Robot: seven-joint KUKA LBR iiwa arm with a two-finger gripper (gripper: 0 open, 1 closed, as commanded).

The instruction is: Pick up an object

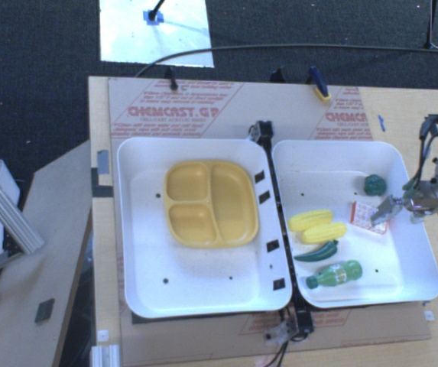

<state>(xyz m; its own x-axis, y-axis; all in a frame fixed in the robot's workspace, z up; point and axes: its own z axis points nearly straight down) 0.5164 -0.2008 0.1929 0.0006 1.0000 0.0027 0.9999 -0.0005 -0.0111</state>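
The nearest candidate for the pick is a small red-and-white packet (365, 215) lying flat on the floor of the right bin (333, 155), close to its right wall. The gripper (387, 209) sits just beside the packet's right edge, low over the bin; whether it is spread or pressed together cannot be told from this slanted view, and nothing is visibly pinched. A flat packet gives little to grip, so it could slide away or be pressed down rather than lifted. The bin wall close by may also catch the gripper. A dark green ball (374, 183) rests just behind the packet and could roll if nudged. Two yellow corn cobs (317, 226), a green pepper (317, 251) and a green bottle (335, 273) lie further left. The left bin (142, 205) holds a yellow divided plate (211, 203).
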